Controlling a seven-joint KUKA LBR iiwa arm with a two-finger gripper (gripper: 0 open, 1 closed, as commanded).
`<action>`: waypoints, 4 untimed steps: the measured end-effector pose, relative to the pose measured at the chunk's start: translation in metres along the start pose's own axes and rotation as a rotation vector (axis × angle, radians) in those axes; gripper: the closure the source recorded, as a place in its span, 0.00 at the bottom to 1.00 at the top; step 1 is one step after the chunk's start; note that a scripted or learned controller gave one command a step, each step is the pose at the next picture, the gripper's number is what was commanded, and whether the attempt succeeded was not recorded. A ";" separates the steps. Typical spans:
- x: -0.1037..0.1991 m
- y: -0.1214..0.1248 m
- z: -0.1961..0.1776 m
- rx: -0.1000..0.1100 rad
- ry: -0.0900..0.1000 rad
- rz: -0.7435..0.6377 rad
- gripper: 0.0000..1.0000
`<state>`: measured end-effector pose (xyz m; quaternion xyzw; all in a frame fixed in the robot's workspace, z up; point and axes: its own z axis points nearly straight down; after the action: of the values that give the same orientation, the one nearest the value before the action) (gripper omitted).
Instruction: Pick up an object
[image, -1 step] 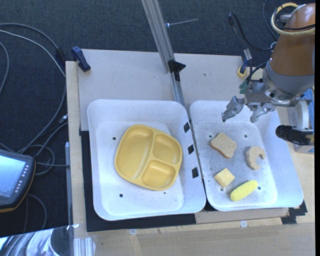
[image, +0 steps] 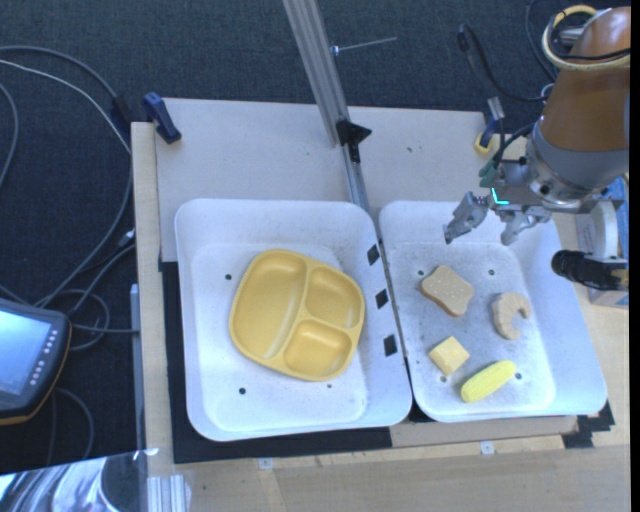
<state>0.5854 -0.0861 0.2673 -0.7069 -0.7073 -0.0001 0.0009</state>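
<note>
Above the right bin, the jaws stand wide apart and hold nothing. Below them lies a bread slice, not touched.

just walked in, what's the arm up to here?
The gripper hangs open over the back of the right bin, with nothing between its fingers. Below it lie a slice of bread, a bitten cookie-like piece, a yellow cheese cube and a corn cob, all untouched. The left bin holds a yellow divided plate. No pick made yet.
</note>
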 end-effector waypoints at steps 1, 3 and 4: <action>-0.003 0.003 0.062 0.007 0.000 0.001 0.00; -0.011 -0.006 0.156 0.007 0.000 0.001 0.00; -0.010 -0.004 0.141 -0.002 0.001 0.000 1.00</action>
<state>0.5813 -0.0960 0.1259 -0.7069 -0.7073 -0.0010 0.0004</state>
